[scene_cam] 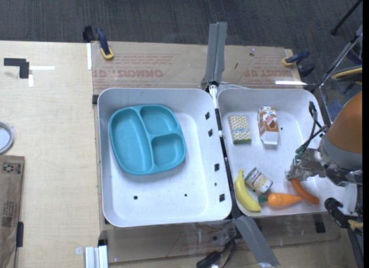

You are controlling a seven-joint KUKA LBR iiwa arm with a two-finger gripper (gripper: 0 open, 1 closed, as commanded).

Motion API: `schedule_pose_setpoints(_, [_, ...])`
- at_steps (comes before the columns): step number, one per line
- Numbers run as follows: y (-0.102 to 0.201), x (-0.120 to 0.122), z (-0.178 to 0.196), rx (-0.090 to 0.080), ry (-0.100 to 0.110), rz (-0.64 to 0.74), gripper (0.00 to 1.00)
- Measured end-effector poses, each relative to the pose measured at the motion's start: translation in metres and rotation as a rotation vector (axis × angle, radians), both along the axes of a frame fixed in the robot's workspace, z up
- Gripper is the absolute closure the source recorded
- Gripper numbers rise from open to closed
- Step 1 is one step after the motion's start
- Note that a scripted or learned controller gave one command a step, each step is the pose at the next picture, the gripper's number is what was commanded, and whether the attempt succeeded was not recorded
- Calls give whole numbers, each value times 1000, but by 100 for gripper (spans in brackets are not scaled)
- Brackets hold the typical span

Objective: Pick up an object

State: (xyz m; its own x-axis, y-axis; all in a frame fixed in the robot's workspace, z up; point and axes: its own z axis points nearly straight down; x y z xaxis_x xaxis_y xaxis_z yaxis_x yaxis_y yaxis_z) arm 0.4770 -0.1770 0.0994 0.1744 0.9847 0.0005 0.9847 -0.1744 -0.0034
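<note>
The gripper (297, 170) hangs low at the right bin's (300, 96) far-right side; whether its fingers are spread or pressed together cannot be told. Just below it lies 1 orange carrot (304, 192), with a 2nd carrot (283, 200) beside it, long axis running left-right. Farther left sit a small can (258, 180) and a banana (245, 193). I judge the nearer carrot the likeliest pick.

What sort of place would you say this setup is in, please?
Probably a robotics lab test bench: two white bins clamped to a wooden board, toy food such as a banana and carrot, and a robot arm.
</note>
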Motion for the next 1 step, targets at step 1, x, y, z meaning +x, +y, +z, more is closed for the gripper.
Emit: schedule_pose_setpoints(1, [63,10,110,-2,-1,10,100])
